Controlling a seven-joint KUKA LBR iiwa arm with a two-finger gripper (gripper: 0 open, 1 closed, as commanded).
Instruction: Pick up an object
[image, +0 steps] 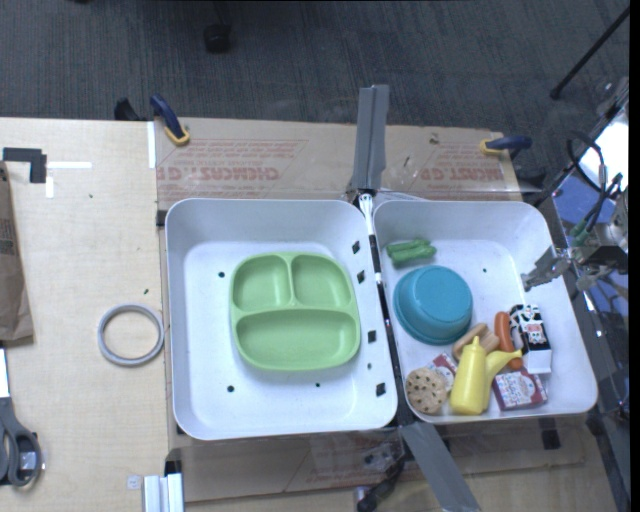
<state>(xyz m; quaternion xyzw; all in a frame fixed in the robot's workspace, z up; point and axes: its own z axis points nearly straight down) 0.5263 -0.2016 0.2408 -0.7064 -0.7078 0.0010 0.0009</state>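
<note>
The right bin (500, 225) holds a blue bowl (433, 302) with a green toy vegetable (410, 250) behind it. Along its front lie a yellow bottle (471, 380), a cookie (426, 390), a hot dog bun (470, 343), an orange carrot-like piece (503, 330), a black-and-white carton (530, 328) and a red box (518, 390). A green divided plate (295, 310) lies in the left bin (190, 300). My gripper (545, 270) shows as a small grey metal shape over the right bin's right rim, above the carton, with nothing visibly in it.
A grey tape ring (131, 333) lies on the bench left of the bins. Scissors (18, 450) sit at the lower left edge. Clamps (172, 122) hold cardboard behind the bins. Cables and stands crowd the right edge.
</note>
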